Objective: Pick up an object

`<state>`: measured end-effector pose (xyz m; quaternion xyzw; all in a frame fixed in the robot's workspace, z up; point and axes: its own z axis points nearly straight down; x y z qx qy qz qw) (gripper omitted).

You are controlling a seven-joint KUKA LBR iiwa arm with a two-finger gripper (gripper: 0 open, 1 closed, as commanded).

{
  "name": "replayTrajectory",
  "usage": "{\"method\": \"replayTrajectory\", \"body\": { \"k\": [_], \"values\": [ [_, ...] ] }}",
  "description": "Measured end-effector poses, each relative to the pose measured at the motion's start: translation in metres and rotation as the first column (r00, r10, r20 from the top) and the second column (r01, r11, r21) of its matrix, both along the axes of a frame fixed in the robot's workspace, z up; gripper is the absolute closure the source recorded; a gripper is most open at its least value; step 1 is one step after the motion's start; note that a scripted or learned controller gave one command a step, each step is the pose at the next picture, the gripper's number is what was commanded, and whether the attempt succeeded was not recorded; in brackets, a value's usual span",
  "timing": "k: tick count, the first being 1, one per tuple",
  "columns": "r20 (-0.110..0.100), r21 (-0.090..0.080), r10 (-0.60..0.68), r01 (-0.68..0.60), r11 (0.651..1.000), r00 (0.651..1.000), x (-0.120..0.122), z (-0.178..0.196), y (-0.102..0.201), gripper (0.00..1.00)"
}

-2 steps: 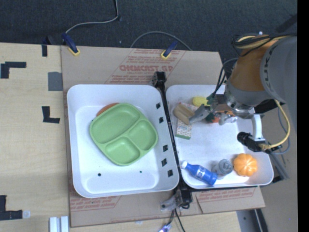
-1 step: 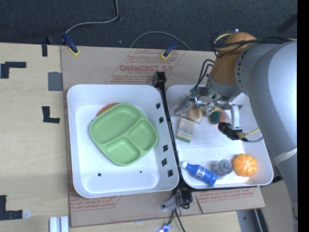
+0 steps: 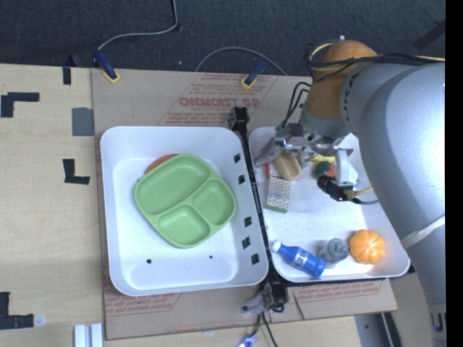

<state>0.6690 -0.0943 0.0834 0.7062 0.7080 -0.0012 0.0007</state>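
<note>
Tan lump [image 3: 287, 167] lying at 10 o'clock in the right bin [image 3: 318, 219], close to the wall shared with the left bin [image 3: 119, 215]. Gripper [image 3: 291, 149] right over it, at the lump's 12 o'clock, touching or nearly so; contact not clear from this angle. Whether the claw is spread, closed or clamped on the lump: cannot tell, with metal parts and cables crowding the spot. Nothing seen lifted off the bin floor.

Just below the lump, at 9 o'clock in the same bin, a speckled packet [image 3: 278, 194] lying flat, its top edge beside the lump. At 12 o'clock, a small yellow-green piece [image 3: 323, 169], half hidden by the wrist. Along the near edge, a blue bottle [image 3: 301, 259] on its side at 7 o'clock, white cap pointing to 10. Next to it at 6 o'clock, a grey knob [image 3: 335, 249], touching or almost touching an orange ball [image 3: 367, 246] at 5 o'clock.

In the left bin, a green tray [image 3: 185, 200] with three compartments, sitting in the middle, tilted clockwise. At the tray's 11 o'clock, an orange sliver [image 3: 160, 162] peeking from beneath its rim.

Grey arm [image 3: 405, 143] entering from 3 o'clock, covering the right bin's far corner.
</note>
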Motion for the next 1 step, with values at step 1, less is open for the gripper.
{"method": "replayTrajectory", "body": {
  "k": [1],
  "values": [
    [-0.005,-0.001,0.002,-0.002,1.0,1.0,-0.0006,0.006,0.0,1.0]
  ]
}}
